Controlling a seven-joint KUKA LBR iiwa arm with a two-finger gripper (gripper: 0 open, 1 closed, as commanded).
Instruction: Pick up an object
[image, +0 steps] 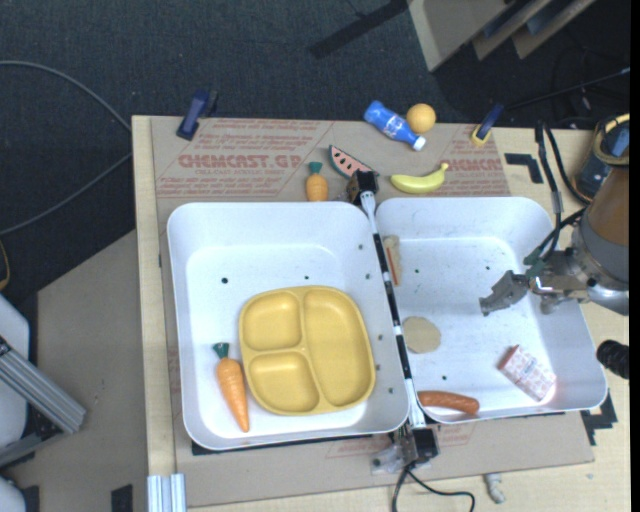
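- We see two white bins side by side: the left bin holds a yellow divided plate with a carrot just beside it, presumably stock left for later tries.
- The right bin is where the arm reaches in from the right, so we judge the pick is meant here; much of the arm is cut off at the frame edge.
- The gripper hangs over the bin floor with nothing between its fingers; how far apart they stand we cannot tell, as it is small and blurred.
- Candidates lie apart from it: a wrapped packet nearest, a sausage by the front wall, a tan disc near the divider.
- A banana, bottle and orange ball sit on the board behind, out of play.
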